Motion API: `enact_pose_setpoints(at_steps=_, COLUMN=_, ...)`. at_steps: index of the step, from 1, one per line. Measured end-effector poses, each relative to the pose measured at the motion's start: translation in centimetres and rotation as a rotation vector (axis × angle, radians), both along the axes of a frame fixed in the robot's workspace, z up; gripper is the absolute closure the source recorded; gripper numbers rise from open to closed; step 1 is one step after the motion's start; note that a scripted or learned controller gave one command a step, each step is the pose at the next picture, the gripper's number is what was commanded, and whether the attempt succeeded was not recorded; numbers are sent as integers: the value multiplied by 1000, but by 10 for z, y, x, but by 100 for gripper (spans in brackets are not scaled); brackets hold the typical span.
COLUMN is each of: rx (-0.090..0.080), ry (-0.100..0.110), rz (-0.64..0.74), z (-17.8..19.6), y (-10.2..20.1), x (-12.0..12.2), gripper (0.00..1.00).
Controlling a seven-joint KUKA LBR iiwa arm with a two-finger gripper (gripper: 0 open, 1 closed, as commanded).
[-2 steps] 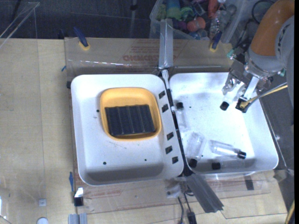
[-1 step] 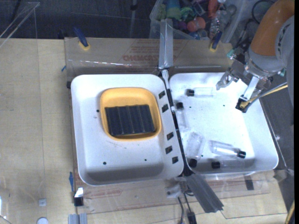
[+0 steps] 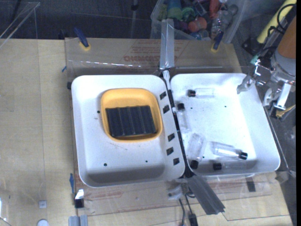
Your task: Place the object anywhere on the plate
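Two white bins (image 3: 87, 168) side by side, one yellow plate (image 3: 130, 96) bearing one dark ribbed block (image 3: 130, 121), and about four clear black-capped vials (image 3: 227, 150).

Faint red printing runs across the clear plastic sheet (image 3: 141, 55) lying behind the two white bins (image 3: 84, 126). The characters are too blurred and washed out to read. No other label, brand, number or sign is legible on any surface.

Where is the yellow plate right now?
The yellow plate sits in the left white bin, beside the divider, with a dark ridged block lying on it.
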State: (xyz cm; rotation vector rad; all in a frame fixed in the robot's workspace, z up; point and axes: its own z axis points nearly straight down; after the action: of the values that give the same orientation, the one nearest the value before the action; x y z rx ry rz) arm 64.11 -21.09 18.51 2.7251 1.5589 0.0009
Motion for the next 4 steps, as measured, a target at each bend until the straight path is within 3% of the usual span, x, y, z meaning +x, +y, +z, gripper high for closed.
enact_pose_setpoints(at_steps=2, rx=0, ry=-1, rz=94, z=58, y=-3, x=-10, gripper=0)
enact_pose_setpoints(at_steps=3, rx=-1, ry=0, rz=136, z=55, y=-1, x=-6, gripper=0)
enact_pose_setpoints(at_steps=4, rx=0, ry=-1, rz=102, z=100, y=-3, x=-24, gripper=0)
